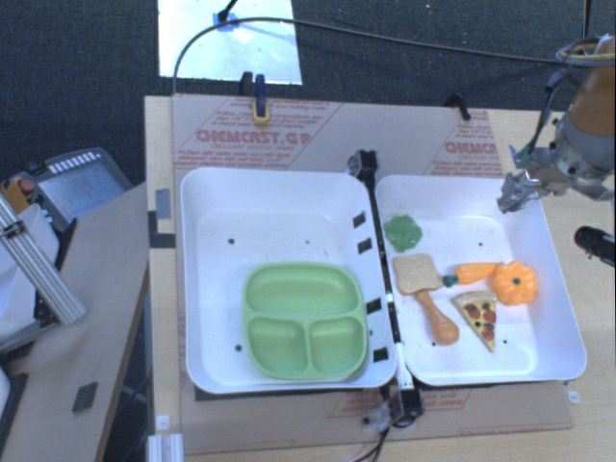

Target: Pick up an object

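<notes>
The right bin [549, 349] holds several toy foods. A green leafy piece [402, 230] lies near its back left. A tan bread slice [417, 273] rests below it, touching an orange-brown stick-shaped piece [438, 320]. A carrot [474, 273] lies beside an orange pumpkin [515, 282], and a pizza slice [479, 318] sits in front of them. My gripper [516, 191] hangs over the back right edge of this bin, above and apart from the foods, with nothing seen in it.
The left bin [207, 219] holds a green divided plate [305, 320] at its front right. A clamp [258, 99] and cables sit on the cardboard behind the bins. A grey device [82, 186] stands on the bench at far left.
</notes>
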Robot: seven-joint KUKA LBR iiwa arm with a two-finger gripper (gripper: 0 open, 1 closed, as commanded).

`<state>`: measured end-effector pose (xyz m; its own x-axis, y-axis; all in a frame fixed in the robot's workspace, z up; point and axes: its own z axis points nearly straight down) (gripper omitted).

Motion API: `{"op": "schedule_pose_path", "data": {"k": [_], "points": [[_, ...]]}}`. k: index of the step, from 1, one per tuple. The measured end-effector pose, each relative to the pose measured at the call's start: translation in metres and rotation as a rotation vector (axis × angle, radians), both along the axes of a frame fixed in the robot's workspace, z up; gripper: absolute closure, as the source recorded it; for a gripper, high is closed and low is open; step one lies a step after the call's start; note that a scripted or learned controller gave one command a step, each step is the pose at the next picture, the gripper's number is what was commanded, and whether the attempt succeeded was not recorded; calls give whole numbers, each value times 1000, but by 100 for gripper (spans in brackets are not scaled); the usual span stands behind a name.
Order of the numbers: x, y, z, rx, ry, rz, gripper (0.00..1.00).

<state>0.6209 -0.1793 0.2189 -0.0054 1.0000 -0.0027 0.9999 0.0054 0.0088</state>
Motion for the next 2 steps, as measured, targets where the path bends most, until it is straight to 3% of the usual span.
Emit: {"op": "schedule_pose_path", "data": {"k": [1,2], "points": [[3,8,62,0,-1,1,100],[10,56,61,3,6,4,100]]}}
